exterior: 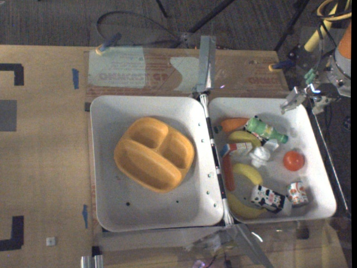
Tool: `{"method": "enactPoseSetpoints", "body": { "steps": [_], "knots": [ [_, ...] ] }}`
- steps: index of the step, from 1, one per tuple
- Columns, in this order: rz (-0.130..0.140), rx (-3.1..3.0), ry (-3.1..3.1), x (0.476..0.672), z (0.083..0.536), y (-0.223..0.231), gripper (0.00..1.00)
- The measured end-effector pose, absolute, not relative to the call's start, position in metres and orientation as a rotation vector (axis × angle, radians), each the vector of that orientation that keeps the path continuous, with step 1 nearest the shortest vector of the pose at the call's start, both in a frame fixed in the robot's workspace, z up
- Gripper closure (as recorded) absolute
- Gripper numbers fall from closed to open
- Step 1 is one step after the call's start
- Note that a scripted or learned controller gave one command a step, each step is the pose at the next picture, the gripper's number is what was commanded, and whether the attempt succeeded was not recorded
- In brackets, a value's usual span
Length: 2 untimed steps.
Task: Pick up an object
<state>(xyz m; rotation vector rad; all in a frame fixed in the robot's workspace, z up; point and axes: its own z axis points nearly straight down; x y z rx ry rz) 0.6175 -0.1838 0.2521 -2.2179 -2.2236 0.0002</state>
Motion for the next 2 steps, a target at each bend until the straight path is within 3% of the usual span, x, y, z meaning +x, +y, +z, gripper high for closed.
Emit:
{"method": "enactPoseSetpoints", "body": {
  "steps": [1,2],
  "knots": [
    [-0.003,-2.293,-2.153,0.612,0.127,-0.153,0.00],
    [-0.028,-2.063,-2.404,0.605,0.099,-0.144,0.00]
  ]
}}
